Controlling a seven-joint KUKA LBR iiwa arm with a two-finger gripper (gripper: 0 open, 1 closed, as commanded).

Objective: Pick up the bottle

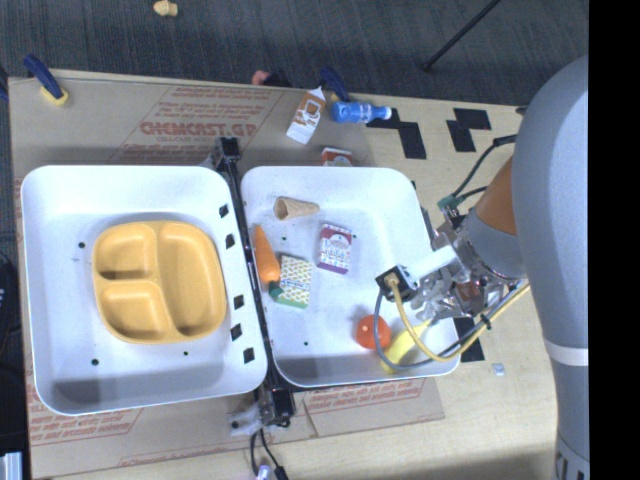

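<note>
A small blue bottle lies on its side on the bench, behind the right bin and outside it. My gripper hangs low over the front right corner of that bin, far from the blue bottle. Directly below the gripper lie an orange-red round item and a yellow item, partly hidden by the gripper and a yellow cable. I cannot tell what the yellow item is. Nothing shows as held.
The right bin also holds a cone, a carrot, a purple carton and a checkered packet. A yellow divided plate sits in the left bin. A small carton lies near the blue bottle.
</note>
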